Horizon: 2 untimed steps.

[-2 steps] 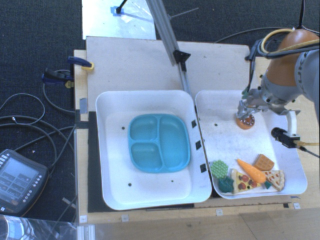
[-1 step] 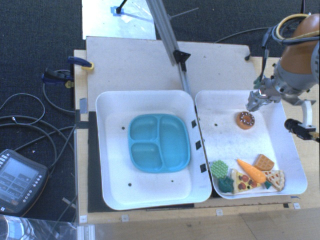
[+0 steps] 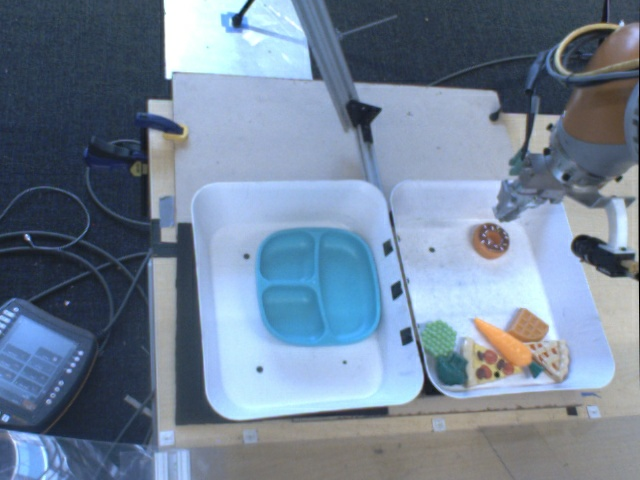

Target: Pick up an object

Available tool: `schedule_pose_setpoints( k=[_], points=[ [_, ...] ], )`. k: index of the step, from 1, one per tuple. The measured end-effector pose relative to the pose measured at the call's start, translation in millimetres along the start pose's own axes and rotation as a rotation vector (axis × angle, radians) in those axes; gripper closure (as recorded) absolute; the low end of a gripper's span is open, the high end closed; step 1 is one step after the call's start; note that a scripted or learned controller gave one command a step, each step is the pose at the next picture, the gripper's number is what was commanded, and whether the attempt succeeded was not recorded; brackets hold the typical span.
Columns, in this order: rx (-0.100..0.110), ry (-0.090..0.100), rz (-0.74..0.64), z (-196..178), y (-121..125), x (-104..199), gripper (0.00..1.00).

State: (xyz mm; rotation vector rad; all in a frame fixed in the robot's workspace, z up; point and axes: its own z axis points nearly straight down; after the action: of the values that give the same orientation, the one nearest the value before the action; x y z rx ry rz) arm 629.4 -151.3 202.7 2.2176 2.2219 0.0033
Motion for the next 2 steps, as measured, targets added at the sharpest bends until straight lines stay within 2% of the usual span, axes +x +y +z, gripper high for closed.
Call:
schedule_pose_setpoints(
  k=[1, 2],
  points=[
    [0.0, 0.002, -0.009, -6.4, -2.2, 53.0, 1.0],
    [0.002, 0.003, -0.009, -19.7, -20.5, 98.2, 1.0]
  ],
)
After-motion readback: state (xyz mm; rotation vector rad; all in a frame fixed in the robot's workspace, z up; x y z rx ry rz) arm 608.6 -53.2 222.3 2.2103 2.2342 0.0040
